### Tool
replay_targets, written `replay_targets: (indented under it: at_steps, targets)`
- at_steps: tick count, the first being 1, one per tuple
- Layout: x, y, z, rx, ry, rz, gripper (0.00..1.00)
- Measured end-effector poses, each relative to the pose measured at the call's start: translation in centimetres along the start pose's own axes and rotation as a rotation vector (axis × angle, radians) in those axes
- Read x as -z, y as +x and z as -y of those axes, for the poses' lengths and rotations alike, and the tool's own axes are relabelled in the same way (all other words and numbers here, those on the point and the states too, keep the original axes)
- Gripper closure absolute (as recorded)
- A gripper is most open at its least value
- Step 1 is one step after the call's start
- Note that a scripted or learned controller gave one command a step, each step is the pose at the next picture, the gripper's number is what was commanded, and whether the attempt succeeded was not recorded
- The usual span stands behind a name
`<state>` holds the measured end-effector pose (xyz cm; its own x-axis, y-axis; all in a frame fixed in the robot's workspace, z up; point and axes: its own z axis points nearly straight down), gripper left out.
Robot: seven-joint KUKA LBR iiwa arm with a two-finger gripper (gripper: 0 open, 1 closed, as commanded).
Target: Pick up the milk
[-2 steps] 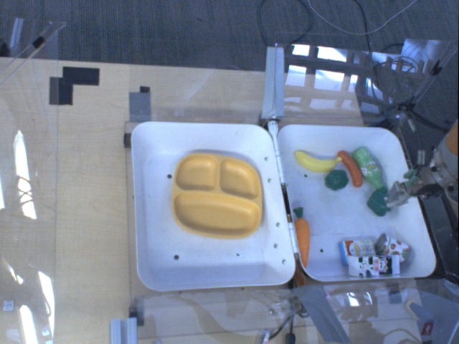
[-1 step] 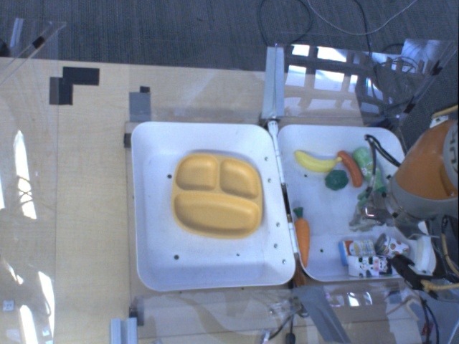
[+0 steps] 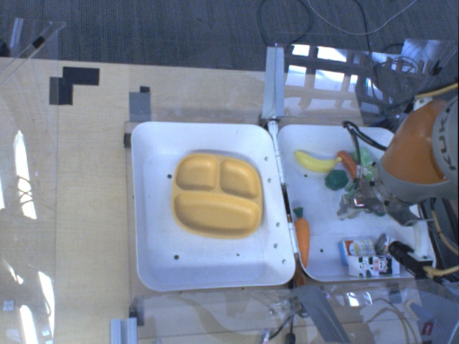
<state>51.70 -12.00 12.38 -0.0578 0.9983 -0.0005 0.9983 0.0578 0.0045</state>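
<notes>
The gripper (image 3: 356, 203), grip state unclear, hangs above the milk (image 3: 367, 257); banana (image 3: 316, 161) and carrot (image 3: 302, 239) lie nearby.

So the bench top (image 3: 64, 192) is pale wood, with a couple of black blocks (image 3: 72, 83) stuck near its far left corner. Behind it runs dark grey carpet (image 3: 158, 20) with thin black cables (image 3: 337, 9) looping over it. Bright glare streaks hit a clear panel (image 3: 21, 178) on the left.
</notes>
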Motion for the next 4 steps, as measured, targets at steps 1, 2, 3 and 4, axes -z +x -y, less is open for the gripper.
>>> replay_targets:
  at_steps: [1,2,3,4]
  targets:
    - [-3.5,-8.8,-0.6,0.323,-0.005,0.004,1.0]
    - [-3.5,-8.8,-0.6,0.323,-0.008,0.007,0.0]
    - [10.2,-8.5,3.2,0.466,-0.003,0.003,0.0]
    - [-1.8,-7.2,2.7,0.819,-0.014,0.013,0.0]
